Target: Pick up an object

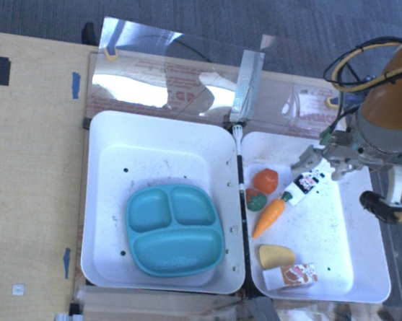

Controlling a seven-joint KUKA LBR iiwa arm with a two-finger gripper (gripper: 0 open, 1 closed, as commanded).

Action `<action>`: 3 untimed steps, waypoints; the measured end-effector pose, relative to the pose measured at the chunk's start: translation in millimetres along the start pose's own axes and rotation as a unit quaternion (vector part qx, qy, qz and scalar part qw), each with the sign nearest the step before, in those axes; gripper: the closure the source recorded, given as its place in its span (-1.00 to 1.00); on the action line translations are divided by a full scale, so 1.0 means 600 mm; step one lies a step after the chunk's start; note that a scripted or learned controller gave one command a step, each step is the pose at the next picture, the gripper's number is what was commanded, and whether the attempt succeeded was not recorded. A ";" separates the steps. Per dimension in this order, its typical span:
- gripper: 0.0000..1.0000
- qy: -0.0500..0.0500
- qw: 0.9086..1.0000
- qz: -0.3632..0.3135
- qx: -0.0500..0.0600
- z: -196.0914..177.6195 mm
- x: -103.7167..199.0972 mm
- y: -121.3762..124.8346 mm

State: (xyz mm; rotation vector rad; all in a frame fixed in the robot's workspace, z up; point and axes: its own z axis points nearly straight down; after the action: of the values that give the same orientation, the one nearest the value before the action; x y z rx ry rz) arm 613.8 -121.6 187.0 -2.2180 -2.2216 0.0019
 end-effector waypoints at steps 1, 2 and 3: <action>-1.00 -0.006 0.998 -0.052 -0.018 0.118 -0.007 0.072; -1.00 -0.003 0.999 -0.044 -0.008 0.160 -0.062 0.060; 1.00 -0.003 0.999 -0.045 -0.009 0.141 -0.060 0.062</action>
State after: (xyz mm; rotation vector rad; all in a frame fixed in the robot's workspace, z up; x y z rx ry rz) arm 650.8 -157.6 102.1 -2.1272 -2.3326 -0.0123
